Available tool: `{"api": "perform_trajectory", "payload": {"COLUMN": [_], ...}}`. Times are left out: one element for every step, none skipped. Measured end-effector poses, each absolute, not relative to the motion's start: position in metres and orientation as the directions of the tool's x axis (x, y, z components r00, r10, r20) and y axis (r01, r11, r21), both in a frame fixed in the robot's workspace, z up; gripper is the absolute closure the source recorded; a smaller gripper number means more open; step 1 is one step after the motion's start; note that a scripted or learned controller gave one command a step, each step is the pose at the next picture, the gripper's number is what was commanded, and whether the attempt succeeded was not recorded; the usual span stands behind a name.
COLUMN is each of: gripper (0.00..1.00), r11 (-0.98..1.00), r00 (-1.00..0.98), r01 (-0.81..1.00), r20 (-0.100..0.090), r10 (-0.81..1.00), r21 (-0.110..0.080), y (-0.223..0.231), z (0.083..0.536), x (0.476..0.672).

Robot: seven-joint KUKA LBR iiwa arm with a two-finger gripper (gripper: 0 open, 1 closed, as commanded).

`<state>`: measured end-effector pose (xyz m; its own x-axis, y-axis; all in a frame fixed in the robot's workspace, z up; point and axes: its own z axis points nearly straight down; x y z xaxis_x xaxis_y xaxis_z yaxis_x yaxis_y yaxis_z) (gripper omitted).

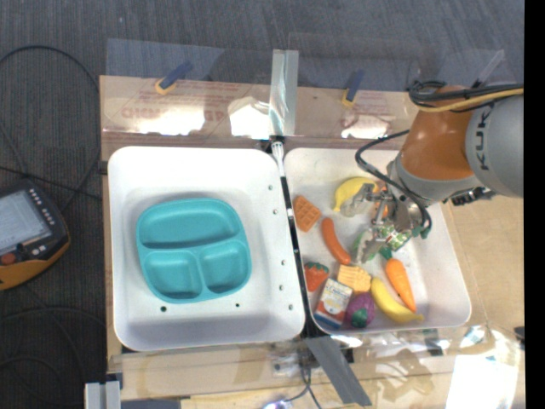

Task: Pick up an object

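The right bin (451, 262) holds several toy foods. A yellow piece (347, 192) lies near its back, an orange waffle-like slab (306, 213) by its left wall, and a long orange-red sausage shape (335, 241) in the middle. Toward the front are a carrot (399, 283), a banana (390, 302), a purple piece (361, 311), a small carton (335, 298), an orange cracker (354, 277) and a red strawberry-like piece (316, 275). My gripper (381, 221) is down inside this bin, right of the sausage shape and above the carrot. A green item (398, 240) lies partly hidden under it.
The left bin (128, 313) holds a teal divided tray (194, 247). A raised divider (289, 228) separates the bins. My arm's orange band (434, 147) hangs over the right bin's back right corner. A handheld pendant (25, 228) lies off the bench at left.
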<state>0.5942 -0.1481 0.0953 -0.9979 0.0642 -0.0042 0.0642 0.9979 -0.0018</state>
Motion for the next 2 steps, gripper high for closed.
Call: {"api": "perform_trajectory", "payload": {"gripper": [0.0,0.0], "r11": [1.0,0.997], "r00": [-1.0,-0.997], "r01": [0.018,0.073], "r20": [-0.017,-0.02], "r10": [0.018,0.073], "r21": [-0.005,-0.004], "y": [-0.148,-0.172], "z": [0.092,0.092], "x": [0.537,0.493]}}
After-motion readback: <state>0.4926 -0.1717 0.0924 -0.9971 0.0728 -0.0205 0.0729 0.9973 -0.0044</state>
